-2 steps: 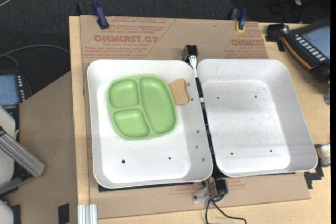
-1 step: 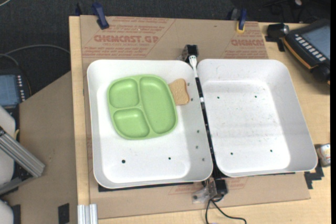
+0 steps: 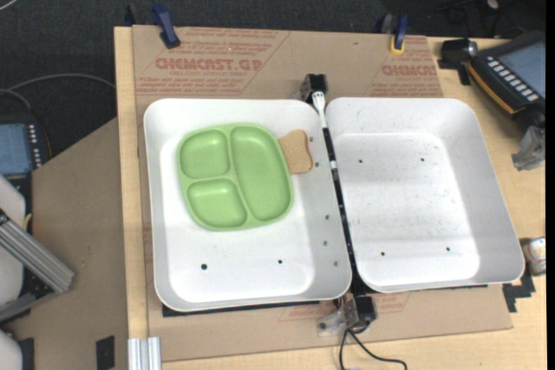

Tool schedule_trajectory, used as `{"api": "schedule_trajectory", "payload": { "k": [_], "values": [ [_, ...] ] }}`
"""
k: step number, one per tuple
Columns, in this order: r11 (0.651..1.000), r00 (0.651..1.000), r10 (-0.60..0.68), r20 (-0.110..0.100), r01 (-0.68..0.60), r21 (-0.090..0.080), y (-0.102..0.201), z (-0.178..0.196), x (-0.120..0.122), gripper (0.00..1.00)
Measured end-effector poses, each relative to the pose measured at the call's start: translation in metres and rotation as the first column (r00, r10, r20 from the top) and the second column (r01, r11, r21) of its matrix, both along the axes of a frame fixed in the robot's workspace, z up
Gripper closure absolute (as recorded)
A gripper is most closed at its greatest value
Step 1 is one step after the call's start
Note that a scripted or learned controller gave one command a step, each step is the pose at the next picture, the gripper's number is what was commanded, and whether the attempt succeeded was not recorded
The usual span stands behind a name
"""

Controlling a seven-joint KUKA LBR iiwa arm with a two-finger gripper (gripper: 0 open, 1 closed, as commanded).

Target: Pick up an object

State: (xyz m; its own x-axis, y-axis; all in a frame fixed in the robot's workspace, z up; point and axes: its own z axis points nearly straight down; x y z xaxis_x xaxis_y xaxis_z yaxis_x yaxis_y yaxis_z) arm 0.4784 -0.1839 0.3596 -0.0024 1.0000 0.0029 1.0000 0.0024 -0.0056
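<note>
A green plate [image 3: 234,176] with three compartments lies in the upper part of the left white bin [image 3: 243,273]. A small tan piece like a slice of bread [image 3: 297,152] rests against the plate's right rim, near the bin's right wall. To the right stands the second white bin [image 3: 416,195], with small dark specks on its floor.
Both bins sit on a cardboard sheet [image 3: 208,61] held by a blue clamp [image 3: 165,24] and a yellow clamp [image 3: 398,34] at the back. A black clip [image 3: 315,87] joins the bins at the top. A pendant device [image 3: 512,78] lies at the far right.
</note>
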Motion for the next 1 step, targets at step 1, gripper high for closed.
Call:
{"api": "schedule_trajectory", "payload": {
  "k": [1],
  "values": [
    [1.0,1.0,0.0,0.018,0.0,-0.009,-0.008,0.0943,0.035,1.0]
  ]
}}
